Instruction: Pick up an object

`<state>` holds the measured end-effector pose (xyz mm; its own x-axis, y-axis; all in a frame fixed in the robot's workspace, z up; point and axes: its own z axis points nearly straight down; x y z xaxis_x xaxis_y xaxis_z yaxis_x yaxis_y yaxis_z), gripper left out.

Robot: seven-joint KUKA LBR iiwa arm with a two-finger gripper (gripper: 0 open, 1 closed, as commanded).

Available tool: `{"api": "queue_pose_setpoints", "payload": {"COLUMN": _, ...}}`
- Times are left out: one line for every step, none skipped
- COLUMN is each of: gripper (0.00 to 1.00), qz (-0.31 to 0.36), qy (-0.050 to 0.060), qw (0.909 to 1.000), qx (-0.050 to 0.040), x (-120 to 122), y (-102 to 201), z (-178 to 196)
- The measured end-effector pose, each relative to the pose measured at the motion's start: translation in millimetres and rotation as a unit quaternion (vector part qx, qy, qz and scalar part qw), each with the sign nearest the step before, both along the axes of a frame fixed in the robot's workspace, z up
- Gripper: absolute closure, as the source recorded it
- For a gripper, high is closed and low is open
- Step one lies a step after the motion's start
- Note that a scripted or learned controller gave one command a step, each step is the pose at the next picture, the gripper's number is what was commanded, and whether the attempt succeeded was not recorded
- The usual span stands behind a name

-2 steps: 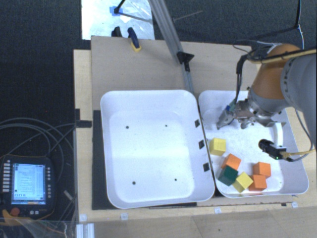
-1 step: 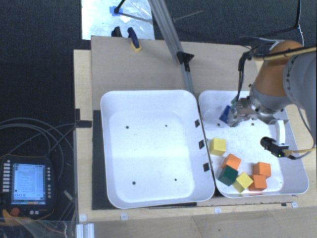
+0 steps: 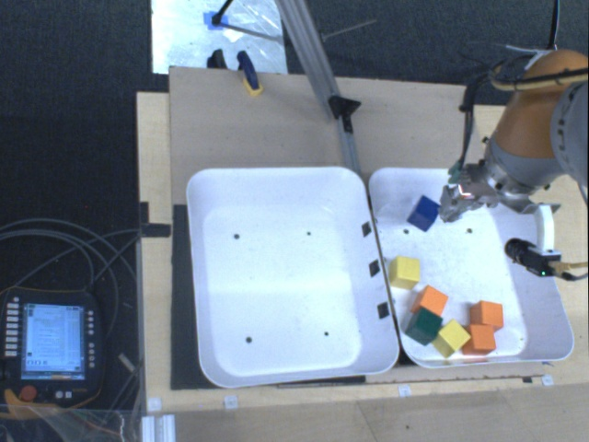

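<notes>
The right bin [image 3: 543, 311] holds several blocks. A blue block [image 3: 423, 214] lies near its back left. A yellow block [image 3: 404, 272] sits by the left wall. Near the front, two orange blocks [image 3: 431, 299] [image 3: 486, 315], a dark green block [image 3: 424, 325], another yellow block [image 3: 453, 337] and a further orange block [image 3: 479, 340] huddle together. My gripper [image 3: 453, 206] hangs over the back of the right bin, just right of the blue block, with nothing visibly between its fingers.
The left bin [image 3: 276, 274] stands beside the right one, black clips along the shared walls. A tripod leg [image 3: 313, 53] slants over the bench at the back. A teach pendant [image 3: 51, 343] with cables lies on the floor at the left.
</notes>
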<state>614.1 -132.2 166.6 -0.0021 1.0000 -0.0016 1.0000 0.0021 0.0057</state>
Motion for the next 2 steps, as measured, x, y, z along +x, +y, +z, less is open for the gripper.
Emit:
{"api": "queue_pose_setpoints", "payload": {"gripper": 1.00, "qz": 0.001, "qy": 0.000, "qw": 1.0000, "qx": 0.0003, "x": 1.5, "y": -0.2, "z": 38.0}}
{"api": "queue_pose_setpoints", "payload": {"gripper": 1.00, "qz": 0.004, "qy": 0.001, "qw": 1.0000, "qx": 0.0018, "x": 8.5, "y": 52.3, "z": 55.9}}
